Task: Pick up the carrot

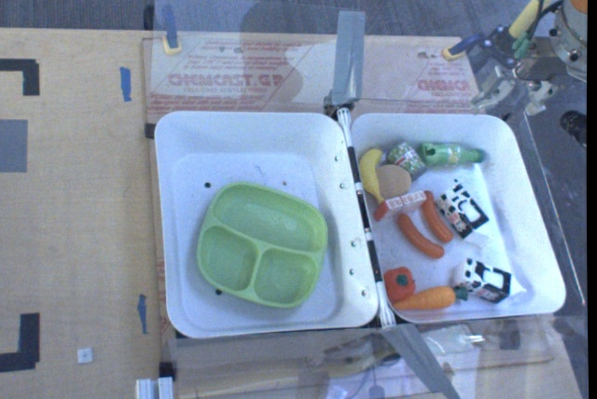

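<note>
The jaws [508, 85] hang beyond the far right corner of the right bin [539, 229], above the desk [75, 201]; whether they are open or closed, I cannot tell; below them that bin holds one green bottle [451, 153], one banana [370, 171], two sausages [421, 236] and two black-and-white cartons [462, 210]; the single carrot [426, 298] lies at the near rim, well apart from the jaws, touching one red pepper [400, 282]; farthest off, the left bin [177, 229] holds one green plate [262, 244] with three compartments.
</note>
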You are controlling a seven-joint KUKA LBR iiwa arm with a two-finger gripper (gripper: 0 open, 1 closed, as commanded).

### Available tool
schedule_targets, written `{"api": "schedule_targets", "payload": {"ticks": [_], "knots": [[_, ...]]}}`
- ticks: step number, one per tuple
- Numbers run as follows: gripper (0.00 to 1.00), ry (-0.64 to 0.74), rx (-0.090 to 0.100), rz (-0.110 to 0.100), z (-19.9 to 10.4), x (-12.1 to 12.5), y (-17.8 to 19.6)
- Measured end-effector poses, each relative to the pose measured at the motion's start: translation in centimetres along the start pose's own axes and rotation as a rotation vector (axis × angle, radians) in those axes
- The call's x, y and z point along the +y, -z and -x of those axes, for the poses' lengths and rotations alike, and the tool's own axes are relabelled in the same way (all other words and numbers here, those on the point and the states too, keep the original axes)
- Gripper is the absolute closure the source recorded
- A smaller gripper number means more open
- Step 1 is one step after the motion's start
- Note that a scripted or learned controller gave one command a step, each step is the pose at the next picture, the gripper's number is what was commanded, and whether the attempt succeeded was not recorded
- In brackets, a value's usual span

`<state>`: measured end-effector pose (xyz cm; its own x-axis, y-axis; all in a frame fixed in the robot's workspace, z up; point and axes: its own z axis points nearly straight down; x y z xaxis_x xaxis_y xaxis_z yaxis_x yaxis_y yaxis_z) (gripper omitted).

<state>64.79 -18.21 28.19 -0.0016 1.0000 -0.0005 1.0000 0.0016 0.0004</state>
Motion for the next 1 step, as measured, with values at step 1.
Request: {"api": "schedule_targets", "payload": {"ticks": [1], "knots": [[0.0,-0.021,0.0,0.001,0.25,-3.57,-13.01]]}}
